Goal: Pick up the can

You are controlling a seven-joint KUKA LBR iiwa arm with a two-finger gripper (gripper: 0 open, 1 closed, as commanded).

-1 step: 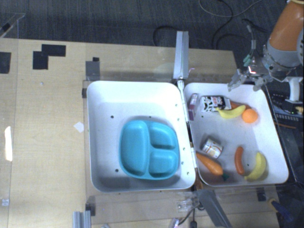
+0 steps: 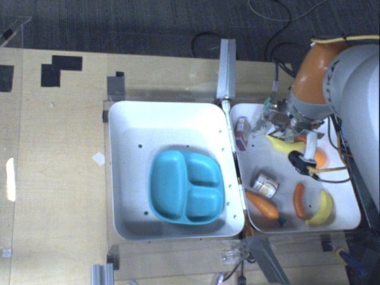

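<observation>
Can (image 2: 265, 186) lies tipped, silvery, beside carrot (image 2: 262, 205)

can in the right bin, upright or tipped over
Tipped over: the small silver metal can lies on its side on the right white bin's floor, beside an orange carrot.

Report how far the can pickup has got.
Done: the arm is over the right bin, with its gripper near the bin's far side. In hand: nothing is visibly held. Left: the whole grasp. The can lies on its side on the bin floor, nearer the camera than the gripper, beside the carrot, untouched.
</observation>
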